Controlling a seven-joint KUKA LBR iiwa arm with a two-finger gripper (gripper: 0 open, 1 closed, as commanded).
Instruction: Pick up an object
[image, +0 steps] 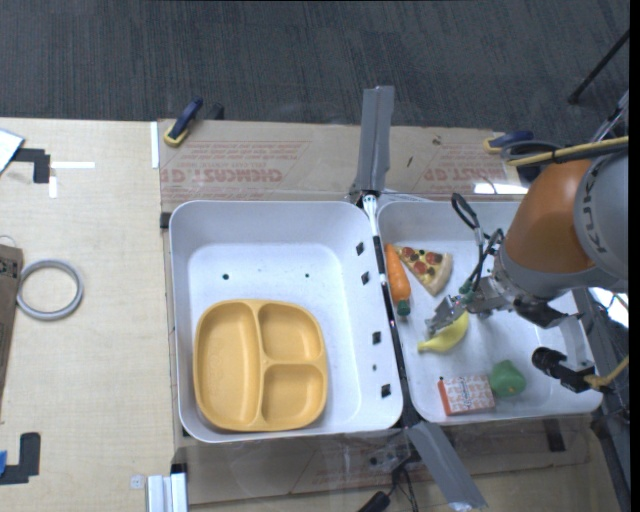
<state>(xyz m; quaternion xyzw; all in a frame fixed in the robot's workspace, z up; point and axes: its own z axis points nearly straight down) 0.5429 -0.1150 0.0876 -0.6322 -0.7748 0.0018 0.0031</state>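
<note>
The right bin holds an orange carrot by its left wall and a pizza slice just right of the carrot. A yellow banana lies in the middle, with a green pepper and a small red-and-white box near the front. My gripper reaches in from the right and sits low, right over the banana's upper edge. The arm's orange band hangs above the bin's right half and hides part of its floor.
A yellow divided plate lies at the front of the left bin. A roll of tape rests on the bench at far left. Blue clamps sit on the cardboard behind the bins. A grey divider rises between the bins at the back.
</note>
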